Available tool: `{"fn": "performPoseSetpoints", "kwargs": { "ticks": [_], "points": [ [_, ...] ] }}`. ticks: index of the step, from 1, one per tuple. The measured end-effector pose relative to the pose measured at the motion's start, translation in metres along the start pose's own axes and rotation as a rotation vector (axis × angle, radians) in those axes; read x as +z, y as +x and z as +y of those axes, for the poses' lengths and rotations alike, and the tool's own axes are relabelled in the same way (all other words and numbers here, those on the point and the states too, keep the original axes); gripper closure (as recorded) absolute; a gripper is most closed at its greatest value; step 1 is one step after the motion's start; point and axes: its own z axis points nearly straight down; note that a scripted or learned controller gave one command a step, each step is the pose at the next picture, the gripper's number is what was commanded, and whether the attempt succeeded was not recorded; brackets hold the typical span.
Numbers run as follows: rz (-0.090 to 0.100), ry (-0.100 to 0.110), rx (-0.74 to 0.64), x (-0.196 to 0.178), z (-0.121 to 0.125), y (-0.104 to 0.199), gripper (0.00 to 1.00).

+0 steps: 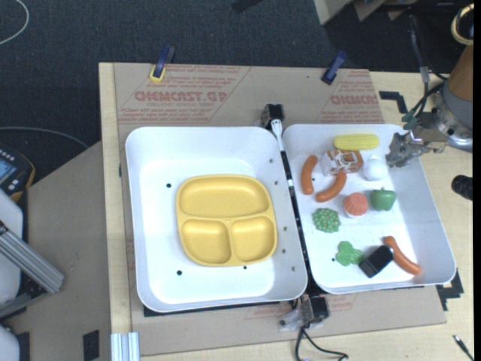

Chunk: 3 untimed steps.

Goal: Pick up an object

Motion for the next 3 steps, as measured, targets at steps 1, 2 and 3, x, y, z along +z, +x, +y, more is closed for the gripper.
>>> {"fn": "performPoseSetpoints", "kwargs": {
  "ticks": [1, 2, 3],
  "points": [
    [0.002, 0.002, -0.001, 0.012, -0.016, 0.049, 1.00],
    [0.002, 0.001, -0.002, 0.016, -0.023, 0.106, 1.00],
    [0.001, 0.001, -0.001, 0.003, -0.042, 0.152, 1.00]
  ]
}}
